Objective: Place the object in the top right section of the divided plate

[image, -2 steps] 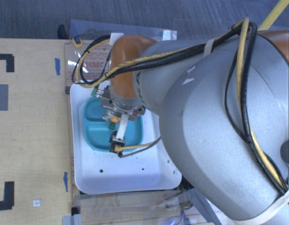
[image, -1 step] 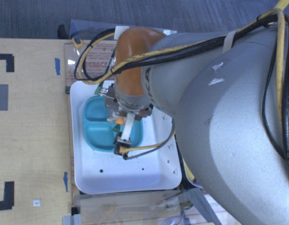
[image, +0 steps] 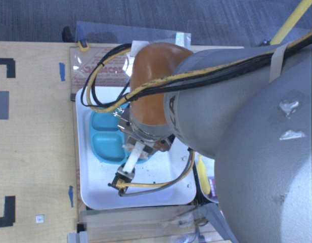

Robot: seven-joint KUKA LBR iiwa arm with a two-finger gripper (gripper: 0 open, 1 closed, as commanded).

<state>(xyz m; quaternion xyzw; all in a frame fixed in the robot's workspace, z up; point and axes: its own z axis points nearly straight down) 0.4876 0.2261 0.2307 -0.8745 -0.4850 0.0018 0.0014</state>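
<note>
Grey arm with orange band (image: 153,85) comes in from the right and sits over the middle of the shallow white bin (image: 95,191). Gripper (image: 145,147) is tucked under the wrist, low over the bin at the plate's right side. Can't tell whether it's open or closed, or whether it has hold of anything. Light blue plastic divided plate (image: 106,145) lies flat in the bin along its left edge, closer to the far-left corner than the near one. Two of its sections are visible, one toward the far edge and one nearer; the wrist covers the rest. Bin floor by the near edge has a few small dark specks (image: 145,173). Pale wooden surface (image: 34,151) left of the bin carries blue tape strips (image: 61,71) and black corner marks (image: 8,67)
</note>
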